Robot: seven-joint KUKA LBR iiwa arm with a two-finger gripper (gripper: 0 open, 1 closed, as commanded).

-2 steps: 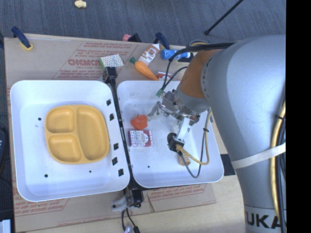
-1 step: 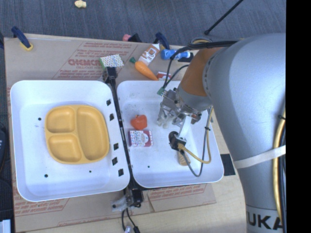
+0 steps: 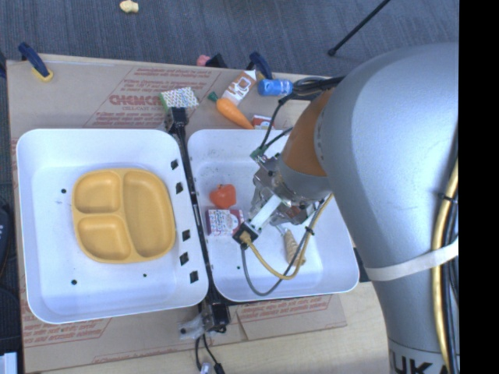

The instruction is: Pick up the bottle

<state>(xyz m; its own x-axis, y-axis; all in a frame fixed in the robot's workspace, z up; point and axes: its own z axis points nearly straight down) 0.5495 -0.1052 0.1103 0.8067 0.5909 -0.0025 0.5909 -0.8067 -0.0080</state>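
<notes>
A yellow three-part plate point(image 3: 125, 213) lies in the left bin point(image 3: 31, 209). In the right bin point(image 3: 327, 275), close to its left wall, a small red fruit point(image 3: 224, 195) sits just on the far side of a red-and-white packet point(image 3: 223, 223), with a tan cone-like piece point(image 3: 292, 246) further right. On the cardboard point(image 3: 117, 100) beyond the bins lie a toy carrot point(image 3: 234, 113), a small blue piece point(image 3: 273, 87) and a checkered box point(image 3: 179, 98).

The grey arm point(image 3: 390, 170) leans low, wrist point(image 3: 300, 174) angled leftward.

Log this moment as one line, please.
arm: over right bin | bottle: lying behind bins, ungrasped | plate: in left bin
</notes>
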